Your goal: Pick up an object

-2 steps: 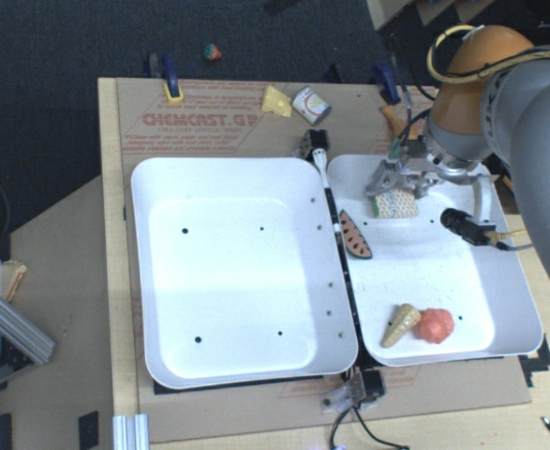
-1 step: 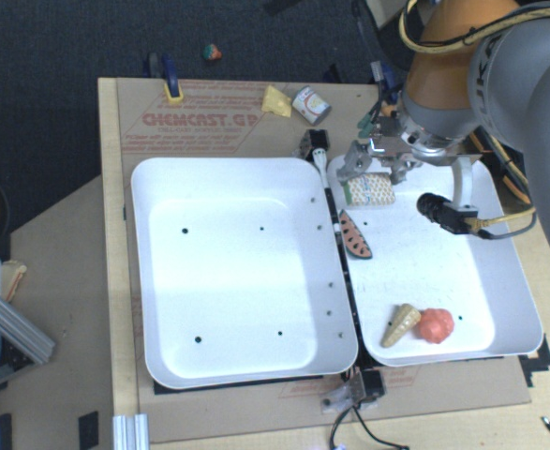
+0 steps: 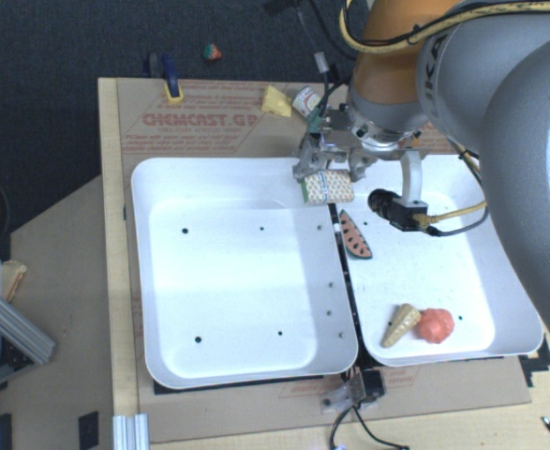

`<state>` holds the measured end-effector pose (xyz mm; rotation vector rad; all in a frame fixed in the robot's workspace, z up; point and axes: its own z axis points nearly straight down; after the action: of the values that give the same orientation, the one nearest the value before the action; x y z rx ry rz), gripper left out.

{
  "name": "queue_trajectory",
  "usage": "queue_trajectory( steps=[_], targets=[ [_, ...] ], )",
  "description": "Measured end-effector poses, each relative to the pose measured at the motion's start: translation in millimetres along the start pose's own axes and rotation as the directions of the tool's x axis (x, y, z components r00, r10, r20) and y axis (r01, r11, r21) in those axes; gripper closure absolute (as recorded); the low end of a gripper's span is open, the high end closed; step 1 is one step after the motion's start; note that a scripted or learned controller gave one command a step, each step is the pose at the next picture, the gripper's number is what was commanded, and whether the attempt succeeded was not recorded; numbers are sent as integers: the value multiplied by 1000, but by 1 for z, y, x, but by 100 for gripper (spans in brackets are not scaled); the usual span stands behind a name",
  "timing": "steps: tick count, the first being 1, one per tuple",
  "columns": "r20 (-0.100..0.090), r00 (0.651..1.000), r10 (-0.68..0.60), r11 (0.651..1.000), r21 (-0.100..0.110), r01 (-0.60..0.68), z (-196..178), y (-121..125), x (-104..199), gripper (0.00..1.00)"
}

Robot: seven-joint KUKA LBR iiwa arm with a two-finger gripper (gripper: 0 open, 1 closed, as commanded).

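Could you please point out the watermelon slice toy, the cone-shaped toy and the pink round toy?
red watermelon slice toy (image 3: 354,236): camera view, middle of slice
tan cone-shaped toy (image 3: 401,324): camera view, cone's middle
pink round toy (image 3: 435,325): camera view, its centre

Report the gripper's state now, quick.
Gripper: shut on the small patterned block, which sits between its fingers above the inner edge of the bins.

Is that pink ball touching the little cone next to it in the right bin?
Touching, as far as the camera view shows: the pink ball lies right against the cone near the front of the right bin, with no white gap between them.
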<state>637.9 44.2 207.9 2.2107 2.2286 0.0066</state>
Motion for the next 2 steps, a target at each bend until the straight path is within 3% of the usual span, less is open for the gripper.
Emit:
queue_trajectory(
  steps=[1,2],
  targets=[
    [-3,1000,0,1000,-6,0,-75,18,71,100],
    [-4,1000,-4,1000,3,4,-65,5,180,100]
  ],
)
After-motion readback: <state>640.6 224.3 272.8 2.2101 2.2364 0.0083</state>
